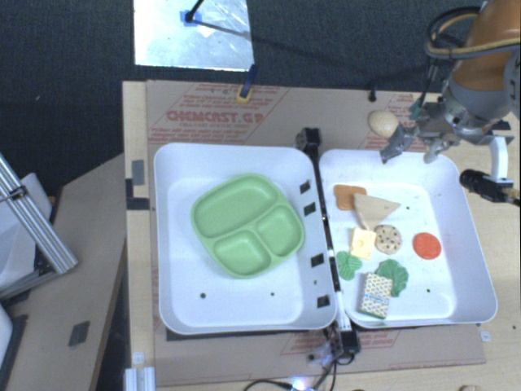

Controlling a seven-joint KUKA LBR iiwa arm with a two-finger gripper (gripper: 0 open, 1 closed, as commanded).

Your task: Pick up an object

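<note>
Camera view, cardboard lettering mirrored, unreadable

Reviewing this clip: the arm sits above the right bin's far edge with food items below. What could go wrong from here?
1. The cookie, yellow cheese block and wedge crowd together, so the hand may nudge neighbours or grab two.
2. The red disc looks flat and may slip.
3. Descending where it hangs now, the hand could strike the right bin rim.
</note>
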